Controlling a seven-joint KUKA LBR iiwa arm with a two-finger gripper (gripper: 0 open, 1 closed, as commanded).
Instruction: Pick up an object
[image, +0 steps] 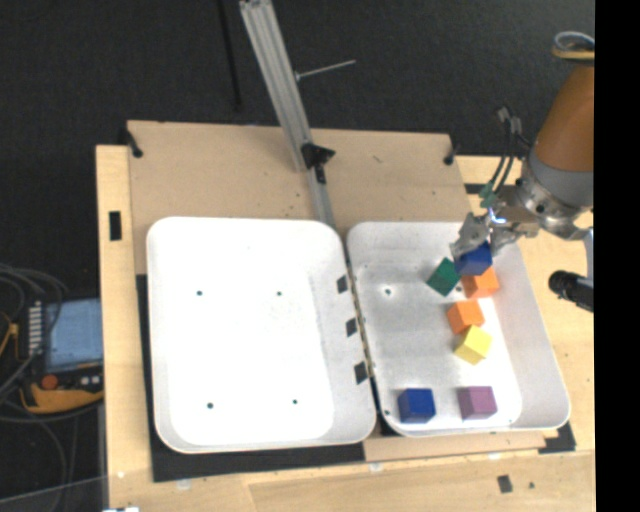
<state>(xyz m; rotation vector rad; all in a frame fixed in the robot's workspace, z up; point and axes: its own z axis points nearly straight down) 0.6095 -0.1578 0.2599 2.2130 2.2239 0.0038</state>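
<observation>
We see the gripper (476, 243) low over the far end of the right bin (400, 250), among a cluster of blocks.

We count seven blocks, all in that bin: two blue, two orange, one green, one yellow, one purple. Right under the fingertips sits a blue block (477, 260); we cannot tell whether the fingers are spread or pinching it. The green block (443, 276) lies tilted just beside the tool, toward the left bin (250, 330). An orange block (484, 283) touches the blue one on the near side, a second orange block (465, 315) and the yellow block (473, 344) follow farther toward us, and the other blue block (416, 404) and the purple block (477, 402) rest well apart from the tool at the near rim. The arm (566, 130) enters from the right, its orange band above the grey wrist, angled down and leftward.
</observation>
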